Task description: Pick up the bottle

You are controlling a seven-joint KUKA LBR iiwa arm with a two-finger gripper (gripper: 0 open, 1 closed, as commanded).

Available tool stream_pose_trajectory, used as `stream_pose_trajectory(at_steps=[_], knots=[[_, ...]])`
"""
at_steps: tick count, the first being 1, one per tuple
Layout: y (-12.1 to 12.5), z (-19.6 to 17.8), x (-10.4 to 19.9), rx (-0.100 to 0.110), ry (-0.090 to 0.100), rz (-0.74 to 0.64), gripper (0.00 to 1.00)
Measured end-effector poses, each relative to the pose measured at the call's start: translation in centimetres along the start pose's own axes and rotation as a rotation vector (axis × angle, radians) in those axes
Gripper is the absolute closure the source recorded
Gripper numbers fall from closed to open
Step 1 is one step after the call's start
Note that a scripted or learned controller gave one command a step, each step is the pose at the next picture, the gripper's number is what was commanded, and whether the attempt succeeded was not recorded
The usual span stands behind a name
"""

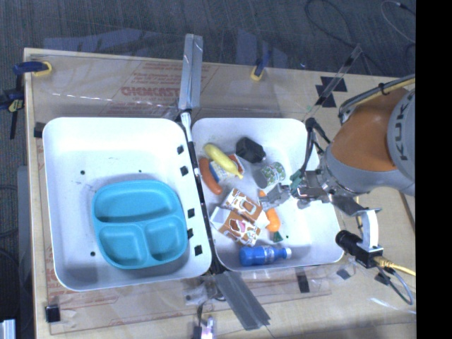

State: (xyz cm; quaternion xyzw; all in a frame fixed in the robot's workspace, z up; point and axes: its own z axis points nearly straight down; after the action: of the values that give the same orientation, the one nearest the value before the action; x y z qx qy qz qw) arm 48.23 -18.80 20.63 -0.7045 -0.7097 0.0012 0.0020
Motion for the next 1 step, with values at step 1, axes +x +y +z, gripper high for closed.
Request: stream_pose_trajectory(at_steps=[1], knots=[[-0.55,4.83,6.38,0.002,0.001,0.268,0.00]])
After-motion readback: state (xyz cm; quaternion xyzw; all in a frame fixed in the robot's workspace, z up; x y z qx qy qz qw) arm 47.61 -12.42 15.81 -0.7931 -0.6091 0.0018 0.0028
